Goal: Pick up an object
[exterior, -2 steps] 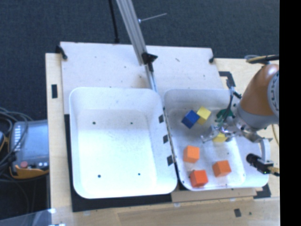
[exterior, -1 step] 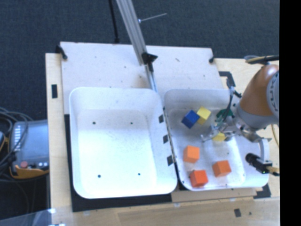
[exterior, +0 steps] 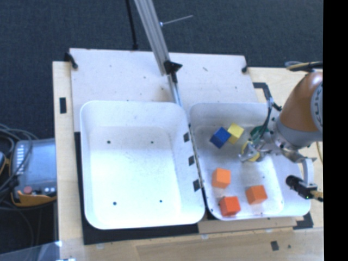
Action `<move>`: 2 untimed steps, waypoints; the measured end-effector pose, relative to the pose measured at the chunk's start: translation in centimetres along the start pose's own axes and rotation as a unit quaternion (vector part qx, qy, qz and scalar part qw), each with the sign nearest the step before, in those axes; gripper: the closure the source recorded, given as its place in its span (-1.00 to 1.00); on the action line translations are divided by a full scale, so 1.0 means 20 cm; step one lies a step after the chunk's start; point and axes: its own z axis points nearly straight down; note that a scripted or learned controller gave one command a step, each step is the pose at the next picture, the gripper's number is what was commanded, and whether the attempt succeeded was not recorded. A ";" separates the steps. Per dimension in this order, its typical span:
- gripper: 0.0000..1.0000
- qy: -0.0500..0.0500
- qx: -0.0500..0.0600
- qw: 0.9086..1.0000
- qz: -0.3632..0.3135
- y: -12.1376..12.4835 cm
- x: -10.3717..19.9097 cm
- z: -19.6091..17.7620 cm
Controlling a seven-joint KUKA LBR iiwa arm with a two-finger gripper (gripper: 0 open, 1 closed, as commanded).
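Observation:
The right bin (exterior: 202, 118) holds a blue cube (exterior: 219, 137) touching a yellow cube (exterior: 236, 131) near its back. Three orange cubes lie toward the front: one (exterior: 221, 177) mid-bin, one (exterior: 230, 205) at the front edge, one (exterior: 255, 194) to its right. My gripper (exterior: 250, 153) hangs low over the bin floor, just right of the yellow cube and above the orange ones. The arm (exterior: 302, 113) comes in from the right. I see no cube between its tips.
The left bin (exterior: 89, 145) lies beside the right one, their rims meeting at mid-bench. A slanted metal rail (exterior: 153, 29) rises from behind the bins. A grey box with cables (exterior: 33, 170) sits off the bench's left side.

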 end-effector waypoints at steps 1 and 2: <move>1.00 0.001 0.003 1.000 -0.007 0.06 -0.02 -0.28; 1.00 0.001 0.002 1.000 -0.008 0.07 -0.03 -0.55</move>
